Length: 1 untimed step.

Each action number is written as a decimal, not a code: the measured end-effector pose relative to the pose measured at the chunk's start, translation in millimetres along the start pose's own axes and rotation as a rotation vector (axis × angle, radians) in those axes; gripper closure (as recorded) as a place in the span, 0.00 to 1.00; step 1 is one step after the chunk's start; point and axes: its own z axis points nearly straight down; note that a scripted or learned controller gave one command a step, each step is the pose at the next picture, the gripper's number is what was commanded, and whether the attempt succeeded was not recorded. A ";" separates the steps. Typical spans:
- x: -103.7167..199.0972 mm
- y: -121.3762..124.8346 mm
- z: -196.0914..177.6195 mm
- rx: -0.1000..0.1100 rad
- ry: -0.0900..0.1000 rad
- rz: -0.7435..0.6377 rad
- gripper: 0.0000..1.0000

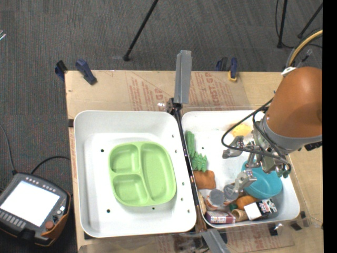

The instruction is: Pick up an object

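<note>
Fixed overhead camera, slanted down (both bins (pixel 84 141) in frame)

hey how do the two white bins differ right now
The left bin carries a single thing, a green divided plate lying flat near its middle. The right bin carries a heap of small things along its near edge and left wall, among them a teal object and a toy carrot. The arm's hand hangs over the right bin, not the left. Both bins are shallow, white and alike in shape.
</note>
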 end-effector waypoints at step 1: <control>6.1 -57.7 97.9 -0.003 0.008 -0.094 0.00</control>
